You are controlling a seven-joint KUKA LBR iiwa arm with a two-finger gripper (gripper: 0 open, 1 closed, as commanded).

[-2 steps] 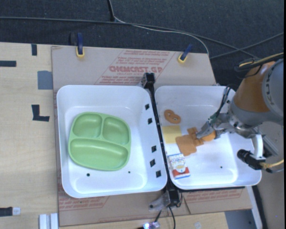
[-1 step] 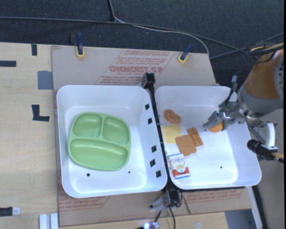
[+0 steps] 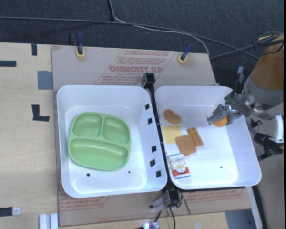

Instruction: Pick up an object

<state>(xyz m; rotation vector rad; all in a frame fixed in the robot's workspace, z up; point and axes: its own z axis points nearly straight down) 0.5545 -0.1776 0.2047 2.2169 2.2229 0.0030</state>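
My gripper (image 3: pixel 222 116) hangs over the right side of the right bin (image 3: pixel 238 175), reaching in from the right. A small round orange piece (image 3: pixel 221 122) sits between its fingers, and they are shut on it. Further left on the bin floor lie a brown cookie (image 3: pixel 171 116), a yellow cheese slice (image 3: pixel 170 133), a brown waffle-like piece (image 3: pixel 189 141) and a small red-and-white carton (image 3: pixel 179 166).
The left bin (image 3: pixel 66 97) holds a green divided plate (image 3: pixel 99 141). A black divider with clips (image 3: pixel 154 128) runs between the bins. The arm's wrist and orange band (image 3: pixel 267 75) stand above the right bin's right edge. Cables cross the dark floor behind.
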